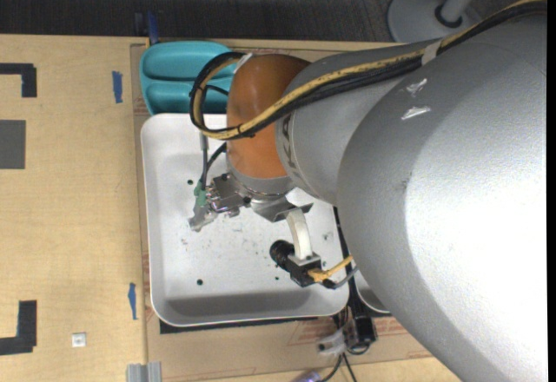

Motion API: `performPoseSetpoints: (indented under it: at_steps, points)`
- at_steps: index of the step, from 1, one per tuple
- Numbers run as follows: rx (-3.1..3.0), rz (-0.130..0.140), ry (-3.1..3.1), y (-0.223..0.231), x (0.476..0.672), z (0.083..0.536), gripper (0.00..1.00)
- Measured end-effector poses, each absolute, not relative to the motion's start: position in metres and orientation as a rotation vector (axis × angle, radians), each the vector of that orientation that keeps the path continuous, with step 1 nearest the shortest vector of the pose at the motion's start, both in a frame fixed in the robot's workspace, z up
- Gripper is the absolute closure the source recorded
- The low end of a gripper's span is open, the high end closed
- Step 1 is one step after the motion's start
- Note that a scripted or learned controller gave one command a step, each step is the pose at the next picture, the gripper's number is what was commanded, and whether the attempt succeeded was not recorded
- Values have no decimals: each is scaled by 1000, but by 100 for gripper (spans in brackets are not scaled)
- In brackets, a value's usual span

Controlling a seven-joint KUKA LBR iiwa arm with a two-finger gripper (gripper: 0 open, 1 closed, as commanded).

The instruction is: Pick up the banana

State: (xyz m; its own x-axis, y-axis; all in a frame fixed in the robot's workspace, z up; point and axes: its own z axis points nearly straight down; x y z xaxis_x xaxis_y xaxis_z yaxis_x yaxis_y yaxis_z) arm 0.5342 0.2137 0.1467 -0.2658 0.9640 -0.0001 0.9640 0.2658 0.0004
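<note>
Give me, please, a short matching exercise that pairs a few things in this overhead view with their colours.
Things:
1. bin
2. band above the wrist
3. object beyond the bin's far edge
4. tape marks on the bench

Colours:
A. blue
B. orange
C. white
D. teal

Pairs: 1-C, 2-B, 3-D, 4-A

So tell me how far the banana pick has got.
Done: the arm has reached over the left bin, and the gripper is low over its floor. In hand: nothing I can see held there. Left: the whole grasp and lift; I can't make out a banana.
</note>
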Motion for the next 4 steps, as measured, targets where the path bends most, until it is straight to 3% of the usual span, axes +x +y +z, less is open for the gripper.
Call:
performPoseSetpoints:
  at_steps: [1, 2, 3, 4]
  points:
    - [1919, 1, 2487, 165, 480, 274, 0]
    - [1804, -2, 2574, 156, 479, 152, 0]
    - [1673, 2, 2660, 197, 480, 86, 0]
    - [1674, 7, 2661, 199, 480, 96, 100]
